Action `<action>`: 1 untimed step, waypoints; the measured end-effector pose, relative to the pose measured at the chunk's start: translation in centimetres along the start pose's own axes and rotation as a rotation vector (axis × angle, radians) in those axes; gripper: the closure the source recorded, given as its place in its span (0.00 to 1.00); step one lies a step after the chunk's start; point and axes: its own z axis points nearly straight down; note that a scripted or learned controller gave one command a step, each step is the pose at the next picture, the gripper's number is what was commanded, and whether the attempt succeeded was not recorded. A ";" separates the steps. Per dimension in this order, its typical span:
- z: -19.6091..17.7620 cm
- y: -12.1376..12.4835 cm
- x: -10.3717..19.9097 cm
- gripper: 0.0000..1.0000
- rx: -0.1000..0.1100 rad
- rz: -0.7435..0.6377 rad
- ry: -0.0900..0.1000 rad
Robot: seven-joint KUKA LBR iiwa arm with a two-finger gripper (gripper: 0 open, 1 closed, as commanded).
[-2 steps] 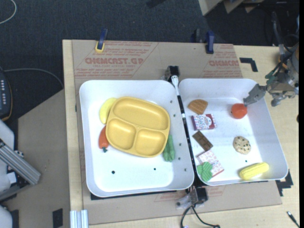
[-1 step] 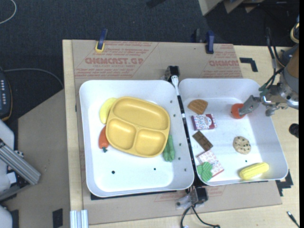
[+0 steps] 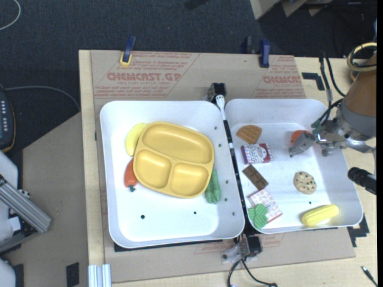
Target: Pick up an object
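The claw [image 3: 313, 143] hangs low over the right bin [image 3: 281, 109] near its right edge, fingers spread, gripping nothing, beside an orange-red item [image 3: 297, 137].

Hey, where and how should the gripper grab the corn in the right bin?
Take the corn across its narrow middle, coming straight down from above. It lies flat and long, running roughly left to right near the front wall of the right bin, so fingers closing front to back should span its short width. The cookie sits apart, leaving room. The wall close in front may crowd one finger.
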 end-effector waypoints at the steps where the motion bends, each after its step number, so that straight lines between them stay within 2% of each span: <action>1: 5.4 -0.1 0.1 0.00 0.000 0.000 0.000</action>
